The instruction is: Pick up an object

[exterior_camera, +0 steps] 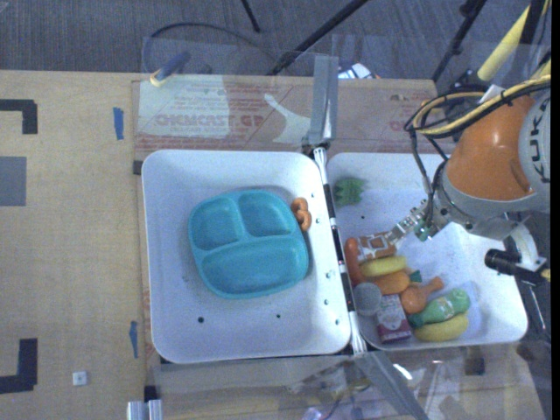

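My gripper [411, 227] hangs over the right bin [499, 304], just up and right of a pile of toy food, with the orange-banded wrist behind it. Nearest to it is a small printed carton [377, 245], with a red sausage [352, 254] to its left and a yellow banana [386, 266] and an orange piece [394, 282] just below. Lower down lie a carrot-like piece [419, 296], a green item [447, 306], another yellow piece [442, 329], a grey disc [367, 297] and a dark red packet [392, 322]. Nothing shows in the gripper's grasp.
A green leafy toy [348, 189] lies alone at the right bin's top left. The left bin [166, 322] bears a blue divided plate [249, 243] with a small orange item [301, 213] at its right edge. A raised divider [337, 261] separates the bins.
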Controlling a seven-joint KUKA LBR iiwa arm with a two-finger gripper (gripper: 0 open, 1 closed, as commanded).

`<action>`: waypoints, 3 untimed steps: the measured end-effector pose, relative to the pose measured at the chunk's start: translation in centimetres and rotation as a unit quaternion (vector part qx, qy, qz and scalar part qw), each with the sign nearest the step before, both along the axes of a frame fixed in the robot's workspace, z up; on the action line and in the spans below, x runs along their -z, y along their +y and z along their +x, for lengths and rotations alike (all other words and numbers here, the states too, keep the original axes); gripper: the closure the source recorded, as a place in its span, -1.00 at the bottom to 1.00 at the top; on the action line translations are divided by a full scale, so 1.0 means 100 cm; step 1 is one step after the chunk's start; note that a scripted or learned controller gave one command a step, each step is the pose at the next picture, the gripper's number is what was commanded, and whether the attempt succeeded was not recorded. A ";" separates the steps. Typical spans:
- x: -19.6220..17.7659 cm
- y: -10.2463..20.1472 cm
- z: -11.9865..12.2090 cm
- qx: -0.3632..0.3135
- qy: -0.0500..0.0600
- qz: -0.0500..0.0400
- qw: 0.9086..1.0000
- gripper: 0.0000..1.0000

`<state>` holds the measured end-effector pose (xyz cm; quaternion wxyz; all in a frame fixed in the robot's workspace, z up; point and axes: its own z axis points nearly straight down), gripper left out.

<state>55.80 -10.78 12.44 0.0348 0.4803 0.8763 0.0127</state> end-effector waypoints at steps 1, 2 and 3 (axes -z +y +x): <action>-0.001 0.000 0.000 0.000 0.000 0.000 1.000 -1.00; 0.037 -0.004 -0.052 -0.017 0.032 0.004 0.999 -1.00; 0.026 -0.005 -0.050 -0.016 0.028 0.003 0.999 1.00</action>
